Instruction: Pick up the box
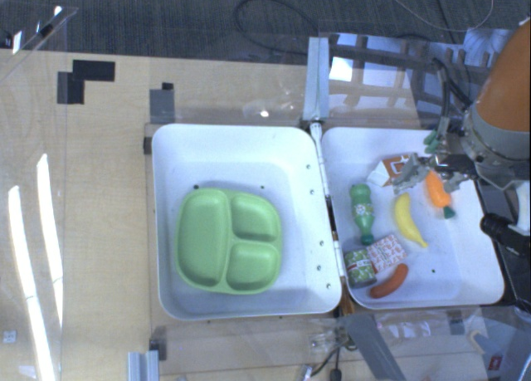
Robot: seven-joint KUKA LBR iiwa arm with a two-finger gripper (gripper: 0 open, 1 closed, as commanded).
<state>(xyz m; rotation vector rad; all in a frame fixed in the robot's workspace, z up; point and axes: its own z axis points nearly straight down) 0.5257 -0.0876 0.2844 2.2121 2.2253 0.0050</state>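
Nearest, well below-left of the gripper point(432, 165), lie 1 sausage point(388, 280) and 1 patterned box point(374, 259), touching; the box lies flat, its long axis slanting up-right toward the gripper. Beyond are 1 banana point(408, 221), 1 bottle point(362, 212) and 1 carrot point(437, 190). A 2nd, white box point(394, 169) sits just left of the gripper, partly hidden. Whether the gripper is open or closed cannot be told. 1 green plate point(228, 241) lies far left.

Left bin point(166, 205): green divided tray point(229, 241). Right bin point(477, 284): green bottle point(362, 213), banana point(408, 221), carrot point(437, 191), sausage point(389, 280). All lying apart.
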